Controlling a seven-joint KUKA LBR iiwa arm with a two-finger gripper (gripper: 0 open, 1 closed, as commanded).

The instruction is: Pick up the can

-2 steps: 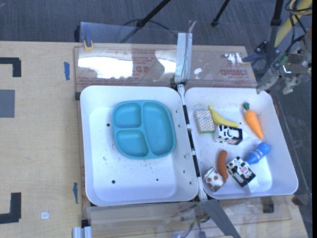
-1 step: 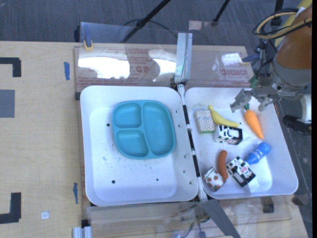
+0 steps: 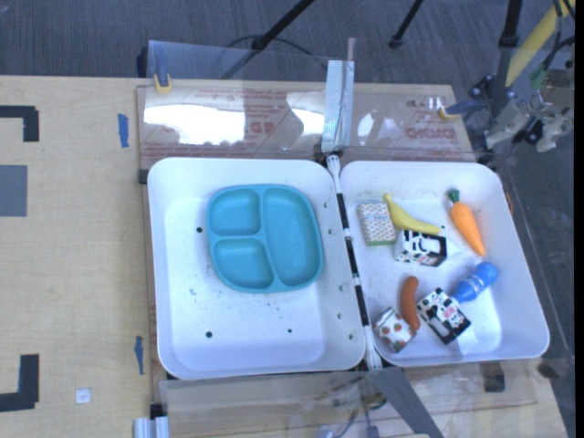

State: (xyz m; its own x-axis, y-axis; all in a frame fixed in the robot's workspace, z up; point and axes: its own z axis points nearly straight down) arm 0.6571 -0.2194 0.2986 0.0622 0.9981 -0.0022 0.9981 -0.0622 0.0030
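Note:
The can (image 3: 394, 329) is small, with a white, brown and red label. It lies at the front left corner of the right bin (image 3: 525, 272), beside a reddish sausage (image 3: 410, 301). My gripper (image 3: 522, 121) sits past the bin's far right corner, outside both bins and well away from the can. Nothing is seen in it.
Also in the right bin are a banana (image 3: 407, 217), a carrot (image 3: 466, 224), a tan cracker box (image 3: 375, 223), two cow-patterned cartons (image 3: 422, 246) (image 3: 443, 315) and a blue bottle (image 3: 475, 282). A blue divided plate (image 3: 265, 237) lies in the left bin (image 3: 173, 272). A clear panel (image 3: 237, 121) stands behind.

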